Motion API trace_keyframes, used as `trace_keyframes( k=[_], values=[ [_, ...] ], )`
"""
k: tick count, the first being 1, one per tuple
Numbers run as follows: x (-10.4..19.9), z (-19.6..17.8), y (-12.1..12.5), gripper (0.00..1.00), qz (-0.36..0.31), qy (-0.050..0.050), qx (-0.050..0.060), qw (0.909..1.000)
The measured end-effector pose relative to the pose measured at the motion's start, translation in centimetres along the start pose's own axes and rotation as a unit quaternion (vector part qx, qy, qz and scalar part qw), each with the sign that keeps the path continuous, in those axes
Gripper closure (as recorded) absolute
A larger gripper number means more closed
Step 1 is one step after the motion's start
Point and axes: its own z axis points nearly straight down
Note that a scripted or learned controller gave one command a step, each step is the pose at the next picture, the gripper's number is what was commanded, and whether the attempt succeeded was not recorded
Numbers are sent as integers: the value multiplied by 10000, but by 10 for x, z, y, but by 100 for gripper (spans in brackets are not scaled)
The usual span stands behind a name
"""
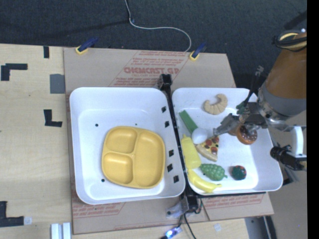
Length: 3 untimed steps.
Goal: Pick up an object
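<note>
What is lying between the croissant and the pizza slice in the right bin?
In the camera view, bare white bin floor lies between the croissant and the pizza slice.

A light wooden bench top (30, 148) is seen, marked with black tape pieces (50, 118) on the left. A brown cardboard sheet (149, 71) (red print on it) is laid flat and clipped by blue-yellow clamps (85, 46) at its far corners. Dark carpet (60, 9) is shown behind, crossed by a thin white cable (149, 26). Lighting is even.
</note>
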Motion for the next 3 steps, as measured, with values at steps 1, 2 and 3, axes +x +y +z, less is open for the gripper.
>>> trace_keyframes(
  k=[1,2,3],
  values=[
    [0,-6,2,0,-16,-10,-63,10000],
    [1,39,-2,0,-14,-10,-40,10000],
    [-3,102,-2,0,-12,-7,-31,10000]
  ],
)
